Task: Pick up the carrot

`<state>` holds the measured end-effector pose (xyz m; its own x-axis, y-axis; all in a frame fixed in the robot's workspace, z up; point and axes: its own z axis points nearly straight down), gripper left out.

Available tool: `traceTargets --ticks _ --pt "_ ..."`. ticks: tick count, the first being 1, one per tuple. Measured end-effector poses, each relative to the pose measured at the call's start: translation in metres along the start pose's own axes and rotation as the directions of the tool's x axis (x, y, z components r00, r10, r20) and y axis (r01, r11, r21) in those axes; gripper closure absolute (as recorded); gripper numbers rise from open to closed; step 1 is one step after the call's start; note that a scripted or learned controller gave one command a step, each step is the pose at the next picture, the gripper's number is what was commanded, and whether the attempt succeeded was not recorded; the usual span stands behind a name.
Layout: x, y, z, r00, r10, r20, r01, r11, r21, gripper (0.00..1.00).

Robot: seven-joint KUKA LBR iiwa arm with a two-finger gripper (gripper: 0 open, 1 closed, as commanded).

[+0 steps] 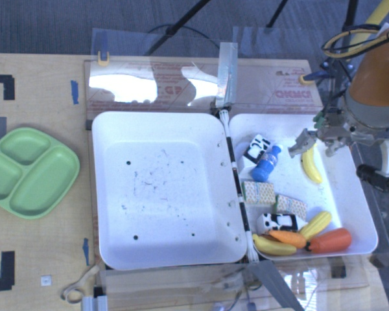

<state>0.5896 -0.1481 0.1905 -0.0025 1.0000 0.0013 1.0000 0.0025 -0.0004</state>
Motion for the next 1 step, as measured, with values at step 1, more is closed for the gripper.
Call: traceTargets --ticks 1 --pt "0.0384 -0.0114 0.0803 0.952 -0.305 0.0 0.305 0.952 -0.001 0.0"
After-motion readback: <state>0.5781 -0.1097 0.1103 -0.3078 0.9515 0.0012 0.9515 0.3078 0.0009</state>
